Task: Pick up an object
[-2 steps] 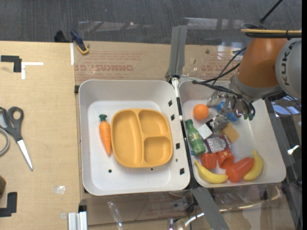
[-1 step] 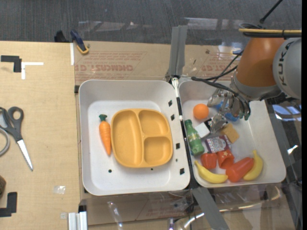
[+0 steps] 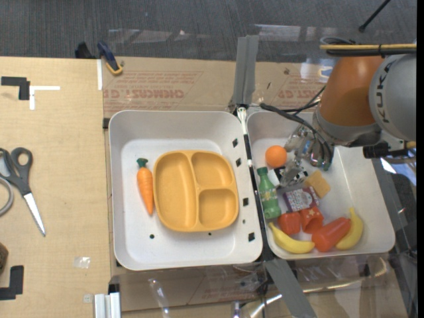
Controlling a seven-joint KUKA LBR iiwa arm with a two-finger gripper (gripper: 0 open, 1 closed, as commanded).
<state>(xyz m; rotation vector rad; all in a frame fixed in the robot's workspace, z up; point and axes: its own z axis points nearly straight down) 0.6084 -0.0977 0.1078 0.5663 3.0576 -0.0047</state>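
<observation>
My gripper (image 3: 296,166) hangs over the back middle of the right bin (image 3: 375,197), at the end of the grey arm with its orange band (image 3: 351,91). Just left of it lies an orange ball (image 3: 275,156). A yellow cheese wedge (image 3: 319,183) is to its right, and a purple packet (image 3: 296,197) lies just in front of it. A green bottle (image 3: 268,194) rests along the bin's left wall. Red pepper pieces (image 3: 329,233) and two bananas (image 3: 291,242) (image 3: 353,229) fill the front. The tool's body hides what sits directly under it.
The left bin (image 3: 120,197) holds a yellow divided plate (image 3: 197,191) and a toy carrot (image 3: 145,185). Scissors (image 3: 23,184) lie on the wooden bench at the far left. A blue clip (image 3: 109,57) sits behind the bins on the cardboard.
</observation>
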